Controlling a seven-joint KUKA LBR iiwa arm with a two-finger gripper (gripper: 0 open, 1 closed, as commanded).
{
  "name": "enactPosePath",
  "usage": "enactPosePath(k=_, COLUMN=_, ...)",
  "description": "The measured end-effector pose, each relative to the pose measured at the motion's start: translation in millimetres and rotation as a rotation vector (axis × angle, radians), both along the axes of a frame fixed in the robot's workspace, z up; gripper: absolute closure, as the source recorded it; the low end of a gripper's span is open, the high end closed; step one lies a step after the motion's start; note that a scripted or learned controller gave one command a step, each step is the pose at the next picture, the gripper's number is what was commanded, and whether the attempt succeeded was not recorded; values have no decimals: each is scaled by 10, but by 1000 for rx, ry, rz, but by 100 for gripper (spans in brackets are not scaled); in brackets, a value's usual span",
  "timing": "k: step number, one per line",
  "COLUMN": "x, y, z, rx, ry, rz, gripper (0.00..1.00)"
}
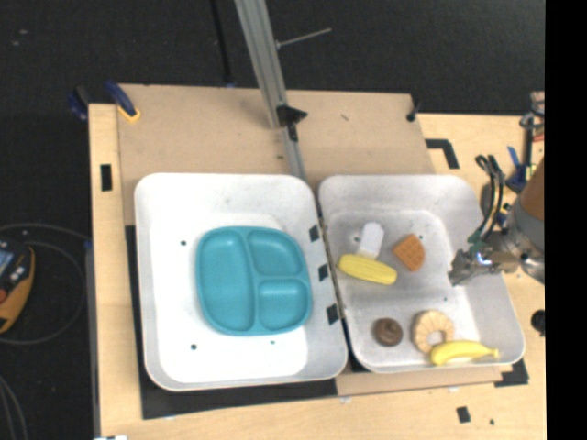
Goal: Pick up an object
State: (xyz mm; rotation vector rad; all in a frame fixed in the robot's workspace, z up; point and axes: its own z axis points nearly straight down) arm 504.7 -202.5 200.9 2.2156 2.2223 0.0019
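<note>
We see the tool (461, 269) at the right bin's (394, 189) right wall, over bare white floor, nothing between its tips. We cannot tell its spread. Nearest lies an orange wedge (410, 252), then a corn cob (367, 269) touching a white cup (371, 238). Lower sit a chocolate doughnut (387, 331), a glazed doughnut (431, 327) and a banana (464, 352) (touching it). The left bin (165, 200) holds a teal divided plate (253, 280).
</note>
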Motion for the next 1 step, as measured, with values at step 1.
enactPosePath(k=1, x=143, y=576, z=120, rx=1, ry=-2, rz=5, gripper=100)
